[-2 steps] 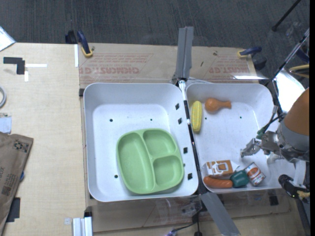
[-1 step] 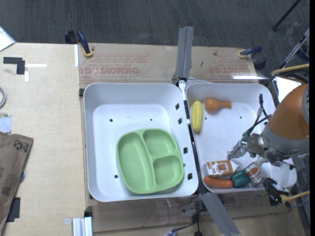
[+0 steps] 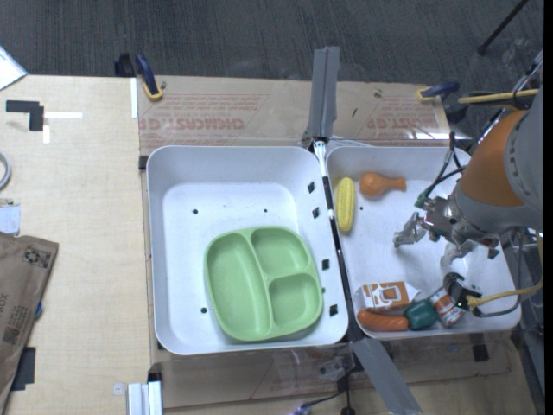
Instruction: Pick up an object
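Observation:
The right bin (image 3: 371,249) holds a yellow corn cob (image 3: 345,203) by its left wall and an orange pear-shaped toy (image 3: 381,184) at the back. Along its front edge lie an orange-and-white carton (image 3: 384,296), a red sausage (image 3: 382,320), a dark green piece (image 3: 421,315) and a small can (image 3: 446,308). My gripper (image 3: 426,247) hangs over the middle right of this bin, above bare floor. It is open with its fingers spread, and nothing is between them. The carton and can lie just in front of it.
A green divided plate (image 3: 263,281) lies in the left bin (image 3: 225,197). A grey divider (image 3: 325,85) rises behind the wall shared by the bins. Cables (image 3: 497,299) trail from the arm over the right bin's front right corner.

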You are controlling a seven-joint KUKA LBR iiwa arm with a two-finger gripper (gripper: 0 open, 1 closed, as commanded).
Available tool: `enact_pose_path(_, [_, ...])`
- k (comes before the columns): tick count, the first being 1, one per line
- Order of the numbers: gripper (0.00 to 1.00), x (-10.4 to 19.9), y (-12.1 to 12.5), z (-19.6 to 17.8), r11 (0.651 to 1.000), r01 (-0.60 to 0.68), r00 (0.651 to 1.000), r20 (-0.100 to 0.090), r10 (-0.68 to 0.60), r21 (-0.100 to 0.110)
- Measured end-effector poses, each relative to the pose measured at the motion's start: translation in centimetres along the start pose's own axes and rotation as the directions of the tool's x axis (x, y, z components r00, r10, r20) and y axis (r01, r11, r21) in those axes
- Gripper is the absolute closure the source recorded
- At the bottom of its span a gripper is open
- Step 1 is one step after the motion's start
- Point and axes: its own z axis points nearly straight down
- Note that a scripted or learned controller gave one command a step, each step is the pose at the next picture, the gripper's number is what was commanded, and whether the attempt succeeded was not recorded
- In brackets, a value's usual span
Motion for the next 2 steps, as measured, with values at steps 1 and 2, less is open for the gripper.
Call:
enact_pose_path(1, [0.00,8.7,7.8,-3.9,0.994,0.109,0.994,0.001,-0.109,-0.003])
enact_pose_path(2, [0.00,9.3,6.8,-0.2,0.991,0.132,0.991,0.001,-0.132,-0.002])
